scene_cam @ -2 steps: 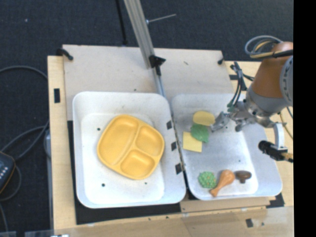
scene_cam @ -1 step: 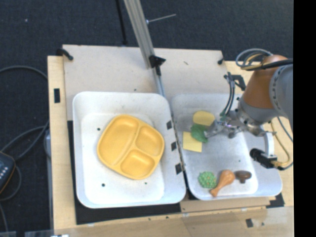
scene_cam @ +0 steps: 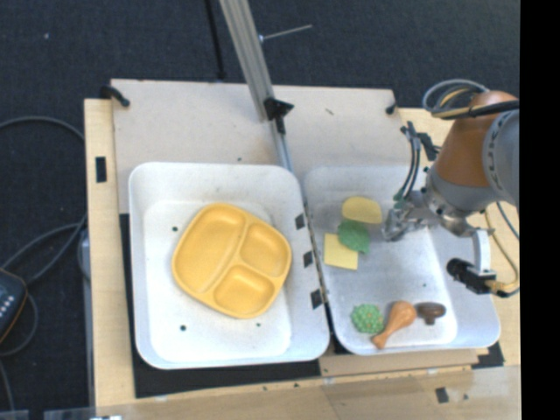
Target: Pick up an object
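Over the right bin, toward its upper middle, hangs the gripper, reaching in from the right on the arm. Cannot tell whether wide or narrow: too small and dark against the bin floor. No thing seen in its grasp.

Judged as the approach step: low over the toys, nothing lifted, pick not yet made.

Just left of the gripper, nearly touching: yellow disc. Below that and a little further left: leaf, overlapping the top corner of the yellow slab. Closest candidate by far looks to be the disc, with the leaf next. Near the bin's front edge, well apart from the gripper: broccoli, drumstick beside it, and brown piece touching or almost touching the drumstick's thick end. Off in the left bin, far from the gripper: tray.

Next move, as a guess: shift slightly left to centre over the disc, open enough to straddle it, descend to the floor, close, then lift straight up. Calls for care, since disc, leaf and slab are all flat and thin, offering little height to pinch; likely to slip out or be pushed aside. Also crowded together there, so risk of nudging the leaf while closing on the disc. Easier grip probably on the drumstick or broccoli, but needing a longer travel toward the front.
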`<state>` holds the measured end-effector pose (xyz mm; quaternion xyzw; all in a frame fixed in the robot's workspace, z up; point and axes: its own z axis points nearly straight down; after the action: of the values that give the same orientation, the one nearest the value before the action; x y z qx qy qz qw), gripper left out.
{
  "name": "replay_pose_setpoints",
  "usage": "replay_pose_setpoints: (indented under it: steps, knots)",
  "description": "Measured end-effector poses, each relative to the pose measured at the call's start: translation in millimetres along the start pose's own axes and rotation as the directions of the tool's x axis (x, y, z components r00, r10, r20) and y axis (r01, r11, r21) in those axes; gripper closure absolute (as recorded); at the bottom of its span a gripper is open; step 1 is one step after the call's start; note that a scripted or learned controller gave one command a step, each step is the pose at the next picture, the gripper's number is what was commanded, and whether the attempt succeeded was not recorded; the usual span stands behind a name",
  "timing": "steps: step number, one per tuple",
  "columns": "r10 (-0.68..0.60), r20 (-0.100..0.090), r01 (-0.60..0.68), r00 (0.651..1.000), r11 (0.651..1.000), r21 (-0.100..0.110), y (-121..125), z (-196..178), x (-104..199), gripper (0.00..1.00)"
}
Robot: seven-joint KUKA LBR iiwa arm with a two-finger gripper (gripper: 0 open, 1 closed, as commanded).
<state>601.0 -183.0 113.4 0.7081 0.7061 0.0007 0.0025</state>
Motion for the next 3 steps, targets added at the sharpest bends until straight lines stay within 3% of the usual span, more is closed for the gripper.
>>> replay_pose_setpoints:
  steps: [2,3]
  knots:
    - [-0.006,0.0,0.006,1.0,1.0,-0.004,0,-123,10,1.0]
    - [-0.008,-0.002,0.008,1.0,1.0,0.002,1,-129,9,1.0]
